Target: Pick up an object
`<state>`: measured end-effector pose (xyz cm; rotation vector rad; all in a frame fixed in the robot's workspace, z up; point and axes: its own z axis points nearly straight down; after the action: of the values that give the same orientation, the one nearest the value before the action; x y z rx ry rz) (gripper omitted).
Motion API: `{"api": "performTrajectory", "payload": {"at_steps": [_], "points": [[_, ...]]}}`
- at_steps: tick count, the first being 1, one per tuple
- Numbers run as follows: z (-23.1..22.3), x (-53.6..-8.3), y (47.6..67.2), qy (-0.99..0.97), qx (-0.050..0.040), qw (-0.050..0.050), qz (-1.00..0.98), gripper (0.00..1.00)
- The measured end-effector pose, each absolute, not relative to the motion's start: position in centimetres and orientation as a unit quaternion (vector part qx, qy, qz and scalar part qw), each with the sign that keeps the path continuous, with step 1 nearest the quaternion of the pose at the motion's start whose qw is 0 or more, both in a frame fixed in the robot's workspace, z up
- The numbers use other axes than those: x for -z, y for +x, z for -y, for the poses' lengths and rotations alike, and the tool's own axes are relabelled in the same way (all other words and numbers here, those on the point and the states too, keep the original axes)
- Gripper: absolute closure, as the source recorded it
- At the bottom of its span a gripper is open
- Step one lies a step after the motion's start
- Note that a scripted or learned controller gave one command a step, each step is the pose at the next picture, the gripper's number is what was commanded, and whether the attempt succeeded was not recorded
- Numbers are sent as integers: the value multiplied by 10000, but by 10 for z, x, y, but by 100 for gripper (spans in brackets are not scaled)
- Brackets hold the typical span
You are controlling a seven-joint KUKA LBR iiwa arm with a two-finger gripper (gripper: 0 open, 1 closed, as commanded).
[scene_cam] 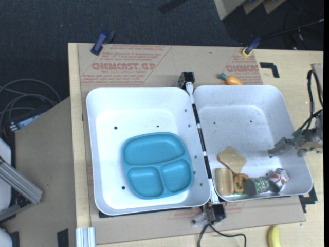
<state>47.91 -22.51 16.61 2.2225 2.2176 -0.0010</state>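
Note:
The right bin (pixel 241 104) holds several toy foods along its near edge: a tan bread slice (pixel 231 158), a pale bun (pixel 223 181), a small pretzel (pixel 239 182), a dark green item (pixel 257 186) and a red-and-white can (pixel 278 177). My gripper (pixel 288 144) reaches in low over the bin's right rim. It is a little above and to the right of the can, and to the right of the bread slice. I see nothing held in it.
The left bin (pixel 103 112) holds a blue divided plate (pixel 157 163). On the bench outside the bins are a toy carrot (pixel 232 80) at the back and a banana (pixel 274 236) at the front right. Clamps (pixel 103 41) sit at the back corners.

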Motion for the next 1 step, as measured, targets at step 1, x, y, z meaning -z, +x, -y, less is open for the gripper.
{"api": "performTrajectory", "payload": {"at_steps": [1], "points": [[211, -127, 568, 7067, -5, 6, -7075, 0]]}}
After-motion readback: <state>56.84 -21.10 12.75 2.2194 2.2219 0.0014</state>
